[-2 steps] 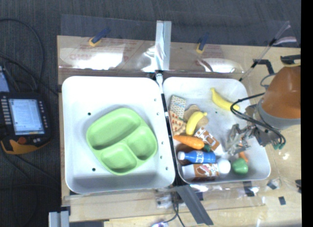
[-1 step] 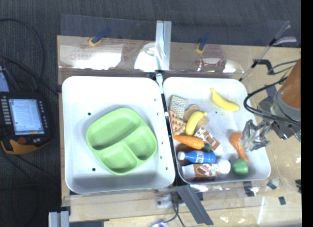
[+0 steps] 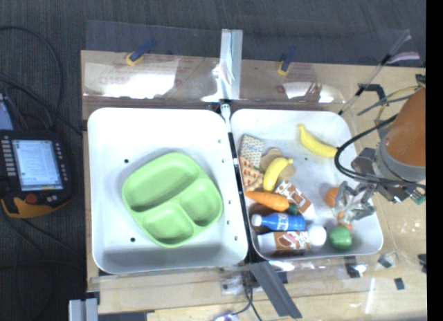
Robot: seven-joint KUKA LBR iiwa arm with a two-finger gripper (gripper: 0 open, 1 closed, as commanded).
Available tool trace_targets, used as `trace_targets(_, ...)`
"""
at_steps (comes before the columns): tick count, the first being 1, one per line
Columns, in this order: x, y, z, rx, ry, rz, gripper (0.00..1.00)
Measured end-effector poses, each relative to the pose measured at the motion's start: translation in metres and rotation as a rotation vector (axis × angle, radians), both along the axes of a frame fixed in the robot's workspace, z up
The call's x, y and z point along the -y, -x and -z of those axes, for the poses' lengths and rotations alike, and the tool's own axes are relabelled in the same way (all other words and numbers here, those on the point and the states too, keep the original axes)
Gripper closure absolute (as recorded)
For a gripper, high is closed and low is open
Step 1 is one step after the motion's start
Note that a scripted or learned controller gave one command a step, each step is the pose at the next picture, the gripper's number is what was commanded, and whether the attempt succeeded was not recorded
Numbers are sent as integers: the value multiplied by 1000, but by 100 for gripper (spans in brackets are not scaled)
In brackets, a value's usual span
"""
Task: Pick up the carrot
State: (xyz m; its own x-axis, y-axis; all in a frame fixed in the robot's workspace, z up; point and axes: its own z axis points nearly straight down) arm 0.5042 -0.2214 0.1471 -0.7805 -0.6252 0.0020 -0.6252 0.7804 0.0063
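The carrot (image 3: 268, 200) is orange with a green tip and lies on its side in the right bin (image 3: 315, 120), left of middle, among other toy foods. My gripper (image 3: 354, 203) hangs low over the right part of that bin, well to the right of the carrot, its metal fingers pointing down. A small orange piece (image 3: 333, 196) lies just left of the fingers and a green round item (image 3: 340, 238) just below them. Nothing shows between the fingers.
Around the carrot lie two bananas (image 3: 316, 142) (image 3: 275, 172), a waffle-patterned piece (image 3: 250, 152), a blue-labelled bottle (image 3: 287, 223) and a brown packet (image 3: 287, 241). The left bin (image 3: 111, 133) holds a green divided plate (image 3: 173, 198). Black cables loop by the arm at the right.
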Motion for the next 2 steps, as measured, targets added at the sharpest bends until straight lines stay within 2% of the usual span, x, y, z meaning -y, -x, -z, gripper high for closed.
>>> trace_targets(1, -1, -11, -7, 3, 0, -99, 100)
trace_targets(2, 1, 4, -51, 6, 0, -165, 100)
